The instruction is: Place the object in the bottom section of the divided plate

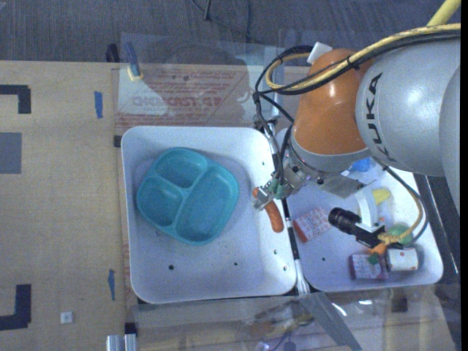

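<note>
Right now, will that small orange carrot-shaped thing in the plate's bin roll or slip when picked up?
The orange thing looks long and rounded, so it may roll if nudged. It is far smaller than the teal plate, so probably light.

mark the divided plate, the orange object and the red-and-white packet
divided plate (pixel 205 207), camera view, bare floor of its largest section.
orange object (pixel 276 217), camera view, mid-length of its body.
red-and-white packet (pixel 313 224), camera view, centre of its face.

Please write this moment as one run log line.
gripper at right edge of left bin | orange object beside it, not yet on divided plate
</note>
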